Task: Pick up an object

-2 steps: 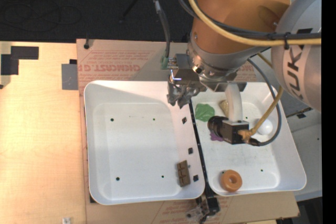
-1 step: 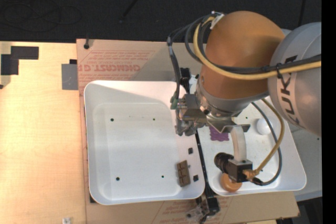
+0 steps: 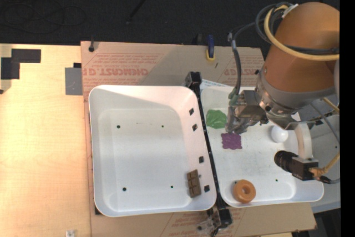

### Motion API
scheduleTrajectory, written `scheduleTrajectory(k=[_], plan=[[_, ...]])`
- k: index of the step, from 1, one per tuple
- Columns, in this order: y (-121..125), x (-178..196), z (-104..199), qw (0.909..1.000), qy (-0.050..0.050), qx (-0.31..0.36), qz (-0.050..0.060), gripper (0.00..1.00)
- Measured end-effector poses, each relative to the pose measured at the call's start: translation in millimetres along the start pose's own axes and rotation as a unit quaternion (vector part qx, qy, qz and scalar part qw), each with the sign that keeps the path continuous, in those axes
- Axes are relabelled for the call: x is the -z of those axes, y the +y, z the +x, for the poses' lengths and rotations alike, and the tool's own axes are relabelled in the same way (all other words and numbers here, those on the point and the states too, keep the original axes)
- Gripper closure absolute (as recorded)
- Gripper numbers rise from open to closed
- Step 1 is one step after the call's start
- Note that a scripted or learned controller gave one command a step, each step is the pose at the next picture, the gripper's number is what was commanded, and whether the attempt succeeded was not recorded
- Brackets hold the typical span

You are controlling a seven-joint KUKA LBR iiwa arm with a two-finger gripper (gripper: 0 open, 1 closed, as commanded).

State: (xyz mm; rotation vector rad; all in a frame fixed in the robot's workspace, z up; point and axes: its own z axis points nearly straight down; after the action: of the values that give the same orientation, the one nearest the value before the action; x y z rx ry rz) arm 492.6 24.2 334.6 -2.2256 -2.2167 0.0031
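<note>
Purple piece [image 3: 232, 141] is my read of the target. It lies flat on the floor of the right bin [image 3: 260, 170], touching nothing, so there is room for a grasp from above.

End effector [image 3: 239, 119] sits low over that bin. The purple piece lies just below it in the camera view, and its upper edge looks touching or nearly under the tip. The slant of the view won't let me say which. Open or closed: cannot tell, since the wrist body blocks the tip. Nothing is visibly clamped, so I'm not calling a hold.

Why there, as a judgement: the arm is posed tip-down over the cluster, which fits a descent onto the purple piece rather than a carry.

Others, all placed from the end effector:
- green piece [image 3: 216, 117]: just beside it, on the left-bin side, and close enough to get nudged or grabbed instead
- white ball [image 3: 279, 134]: near, on the arm's side; it would roll if clipped
- orange ring [image 3: 238, 191]: well apart, toward the bin's front rim
- brown block [image 3: 192, 183]: well apart, across the divider in the left bin [image 3: 144, 164], against that bin's wall

Risk: an off-centre closure could catch the green piece along with the purple one.
</note>
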Motion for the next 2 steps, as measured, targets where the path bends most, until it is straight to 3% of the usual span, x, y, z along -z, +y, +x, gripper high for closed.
scheduleTrajectory(k=[1,2], plan=[[-17.7,-71.8,-52.1,1.0000,0.001,0.001,0.003,1.00],[18.1,-27.7,-42.9,1.0000,0.000,0.002,0.000,1.00]])
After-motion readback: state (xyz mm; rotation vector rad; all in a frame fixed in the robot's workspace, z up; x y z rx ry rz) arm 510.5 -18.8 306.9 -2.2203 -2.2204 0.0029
